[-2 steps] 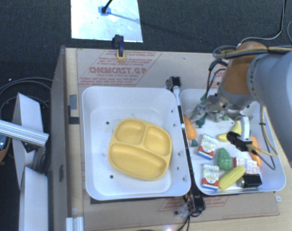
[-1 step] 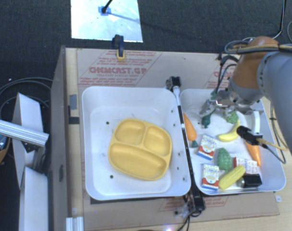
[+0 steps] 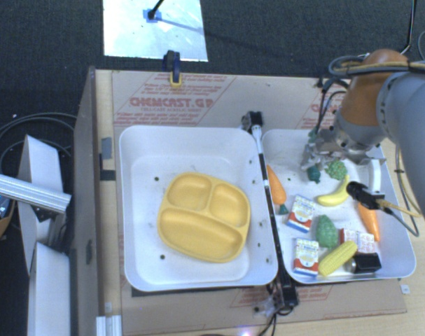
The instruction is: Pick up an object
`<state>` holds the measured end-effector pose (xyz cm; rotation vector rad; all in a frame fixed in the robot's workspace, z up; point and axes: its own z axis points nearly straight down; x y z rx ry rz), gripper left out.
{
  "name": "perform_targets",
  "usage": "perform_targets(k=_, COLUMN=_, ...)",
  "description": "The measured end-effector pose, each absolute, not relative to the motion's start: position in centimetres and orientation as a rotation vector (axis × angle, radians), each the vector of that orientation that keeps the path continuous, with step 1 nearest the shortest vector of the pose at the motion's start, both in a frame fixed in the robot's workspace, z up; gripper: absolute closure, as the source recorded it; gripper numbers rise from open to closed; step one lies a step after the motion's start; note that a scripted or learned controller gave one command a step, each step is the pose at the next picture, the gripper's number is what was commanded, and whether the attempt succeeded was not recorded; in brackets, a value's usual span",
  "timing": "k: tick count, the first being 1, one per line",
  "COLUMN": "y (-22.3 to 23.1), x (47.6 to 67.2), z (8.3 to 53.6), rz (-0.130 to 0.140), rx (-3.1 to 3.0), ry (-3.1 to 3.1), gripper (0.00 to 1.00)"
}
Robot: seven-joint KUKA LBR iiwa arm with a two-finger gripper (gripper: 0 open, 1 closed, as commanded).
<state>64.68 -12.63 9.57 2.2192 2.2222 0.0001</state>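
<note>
**Inspector:** Position of the arm?

**Assistant:** It enters from the right. The gripper [image 3: 314, 154] is low over the far part of the right bin [image 3: 407, 257]. Whether it is apart or closed cannot be told from this angle.

**Inspector:** Anything at its tip?

**Assistant:** A small teal piece [image 3: 314, 175] lies just beside the tip, on the bin floor. Contact cannot be confirmed. A broccoli floret [image 3: 336, 168] sits near it, to the right.

**Inspector:** Other contents of that bin?

**Assistant:** A banana [image 3: 333, 197] in front of the broccoli. One carrot [image 3: 275, 185] along the left wall, a second carrot [image 3: 370, 220] near the right wall. Two small cartons [image 3: 301, 213] [image 3: 307, 253], a green vegetable [image 3: 327, 231] between them, a corn cob [image 3: 336, 257], and a black block [image 3: 367, 262] at the near edge.

**Inspector:** Left bin?

**Assistant:** The left bin [image 3: 138, 187] holds a yellow divided tray [image 3: 205, 216], lying flat. Both bins rest on the worktop [image 3: 198, 96].
</note>
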Motion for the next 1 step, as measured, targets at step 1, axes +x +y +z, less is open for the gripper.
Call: perform_targets(k=1, y=-6.40, x=60.69, z=18.99, rz=0.009, rx=2.210, ry=2.230, gripper=1.00)
